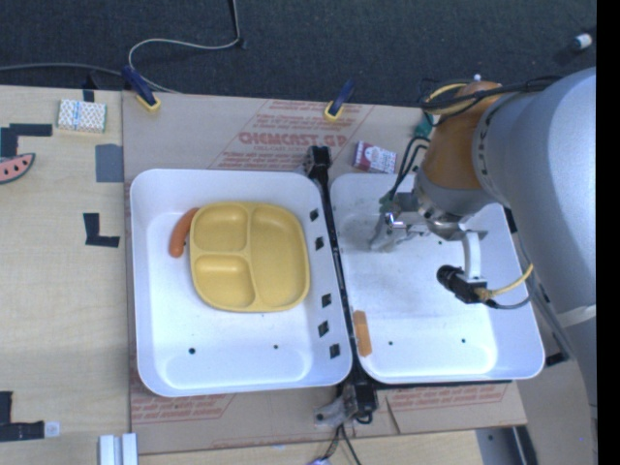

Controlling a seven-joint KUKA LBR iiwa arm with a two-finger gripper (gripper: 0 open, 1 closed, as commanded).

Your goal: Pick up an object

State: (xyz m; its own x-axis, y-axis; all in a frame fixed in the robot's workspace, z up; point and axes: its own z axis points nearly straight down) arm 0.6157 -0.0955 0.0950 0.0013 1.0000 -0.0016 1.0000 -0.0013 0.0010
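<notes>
The gripper (386,232) hangs low over the right bin (484,356), its jaw state impossible to tell, while a small orange piece (361,333) lies at that bin's left wall, well apart.

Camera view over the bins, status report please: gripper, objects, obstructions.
Gripper low in right white bin. Small orange stick by that bin's left wall. Yellow divided plastic plate and orange sausage-shaped piece in left white bin.
</notes>
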